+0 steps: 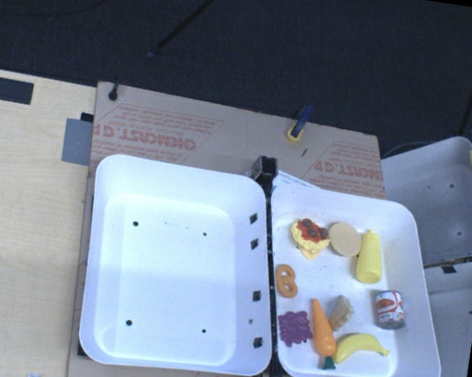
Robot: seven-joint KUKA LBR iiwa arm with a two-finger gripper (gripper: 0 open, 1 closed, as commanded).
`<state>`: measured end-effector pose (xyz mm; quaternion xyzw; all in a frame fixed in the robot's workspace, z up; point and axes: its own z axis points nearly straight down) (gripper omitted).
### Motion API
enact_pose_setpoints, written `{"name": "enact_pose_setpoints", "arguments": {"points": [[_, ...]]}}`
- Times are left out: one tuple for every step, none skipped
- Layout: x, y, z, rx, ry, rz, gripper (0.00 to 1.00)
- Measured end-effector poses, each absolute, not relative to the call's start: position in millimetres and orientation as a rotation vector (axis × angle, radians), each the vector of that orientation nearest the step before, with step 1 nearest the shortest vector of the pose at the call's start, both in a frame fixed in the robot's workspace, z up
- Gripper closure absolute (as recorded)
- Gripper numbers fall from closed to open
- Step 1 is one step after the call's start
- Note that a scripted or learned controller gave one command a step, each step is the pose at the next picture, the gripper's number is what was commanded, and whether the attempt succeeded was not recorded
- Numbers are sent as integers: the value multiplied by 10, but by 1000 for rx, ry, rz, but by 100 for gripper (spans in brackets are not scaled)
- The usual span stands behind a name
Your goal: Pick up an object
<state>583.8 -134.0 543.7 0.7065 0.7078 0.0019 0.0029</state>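
- I choose the carrot (321, 326), near the front edge of the right bin (425, 257).
- It looks light, stiff, a little slippery; I would grip its thick middle.
- End effector state: I cannot tell.

Toy foods (338, 301) lying loose in right bin (424, 346): banana, carrot, can, pretzel.

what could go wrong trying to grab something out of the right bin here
1. The carrot, purple grapes and banana lie packed together, so fingers closing on one may nudge or catch a neighbour.
2. The small can lies on its side and could roll away.
3. The pretzel sits near the bin wall, leaving little finger room.
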Motion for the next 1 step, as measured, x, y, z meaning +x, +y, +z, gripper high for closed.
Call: {"name": "enact_pose_setpoints", "arguments": {"points": [[6352, -1923, 5372, 2222, 2219, -3, 100]]}}
